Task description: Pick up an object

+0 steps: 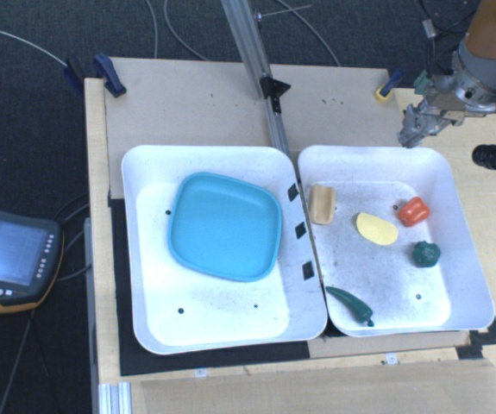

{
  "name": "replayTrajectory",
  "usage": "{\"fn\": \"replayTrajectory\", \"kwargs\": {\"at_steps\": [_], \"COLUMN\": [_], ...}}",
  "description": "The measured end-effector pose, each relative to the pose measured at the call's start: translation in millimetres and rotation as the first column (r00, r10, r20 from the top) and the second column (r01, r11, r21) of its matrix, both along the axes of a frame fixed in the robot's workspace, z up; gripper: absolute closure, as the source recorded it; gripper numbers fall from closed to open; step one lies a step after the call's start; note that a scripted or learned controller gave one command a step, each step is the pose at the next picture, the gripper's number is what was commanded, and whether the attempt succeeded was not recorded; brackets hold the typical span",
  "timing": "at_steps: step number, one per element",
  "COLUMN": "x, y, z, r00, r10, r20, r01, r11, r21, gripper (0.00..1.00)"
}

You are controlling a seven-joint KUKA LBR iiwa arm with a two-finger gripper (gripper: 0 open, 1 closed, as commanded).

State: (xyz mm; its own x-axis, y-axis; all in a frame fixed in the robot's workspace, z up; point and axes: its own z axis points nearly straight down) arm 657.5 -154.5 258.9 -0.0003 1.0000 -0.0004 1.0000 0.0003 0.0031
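Beyond the right bin's (455,175) far rim, claw (413,136) state unclear; red object (413,211) below.

At nine o'clock on the dark carpet (23,145) I see a teach pendant (10,260), screen up (grey, with an orange underside). Thin cables (23,41) loop across the floor toward eleven. A blue clamp (109,74) grips my bench board (187,102) at its ten o'clock corner. An aluminium rail (248,37) slants in from twelve. A black mat (127,352) shows at seven.
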Motion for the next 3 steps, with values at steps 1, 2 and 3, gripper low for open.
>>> {"fn": "replayTrajectory", "kwargs": {"at_steps": [1,2,3], "x": [2.2,7.3,1.1], "y": [59.3,106.6,155.0], "z": [-11.0,-10.5,-23.5], "r00": [1.000,1.000,1.000], "r10": [0.005,0.004,0.004], "r20": [-0.003,-0.002,-0.004], "r01": [-0.005,-0.004,-0.004], "r11": [1.000,1.000,1.000], "r21": [0.002,0.001,0.001], "gripper": [1.00,1.00,1.00]}}
